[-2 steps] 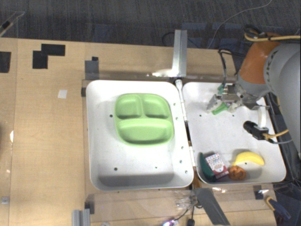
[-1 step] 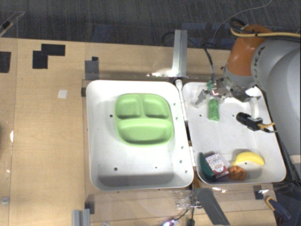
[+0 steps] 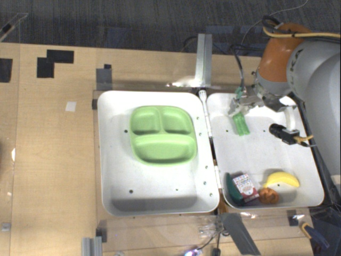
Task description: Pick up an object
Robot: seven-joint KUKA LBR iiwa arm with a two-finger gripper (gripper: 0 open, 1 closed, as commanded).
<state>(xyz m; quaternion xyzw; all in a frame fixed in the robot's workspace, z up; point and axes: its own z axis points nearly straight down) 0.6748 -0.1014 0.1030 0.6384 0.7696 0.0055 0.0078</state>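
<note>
The grey gripper (image 3: 241,104) hangs over the far left of the shallow white right bin (image 3: 266,161), just above a small green plastic block (image 3: 241,125). Whether it is open or closed cannot be told.

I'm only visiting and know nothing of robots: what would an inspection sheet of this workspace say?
Surface: wooden bench bearing left bin and right bin, both white.
Job's things: in the right bin, green packet, banana, small carton, brown item.
Clutter: green divided tray in the left bin.
Grippers: gripper just above the green packet; hold unclear.
Cables: dark cable behind the right bin.
Surroundings: dark carpet; black markings on the bench.
</note>
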